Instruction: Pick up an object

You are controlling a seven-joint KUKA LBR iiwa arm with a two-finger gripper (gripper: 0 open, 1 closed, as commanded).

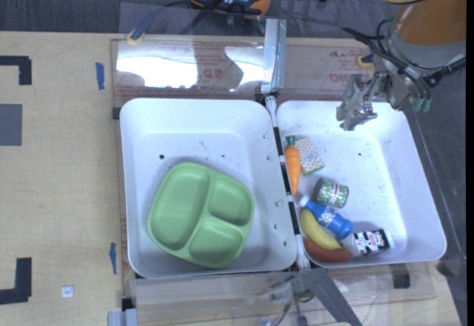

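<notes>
While end effector (358,111) hovers, apparently released and empty, at right bin's (415,169) upper edge, still approach step; next: descend toward carrot (293,166) cluster at frame's lower centre.

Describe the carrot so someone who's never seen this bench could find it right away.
Look in the right-hand white bin, along its left wall beside the divider between the two bins. The carrot lies there lengthwise, above the banana and blue bottle. It is the only plain orange, tapered thing in that cluster.
</notes>
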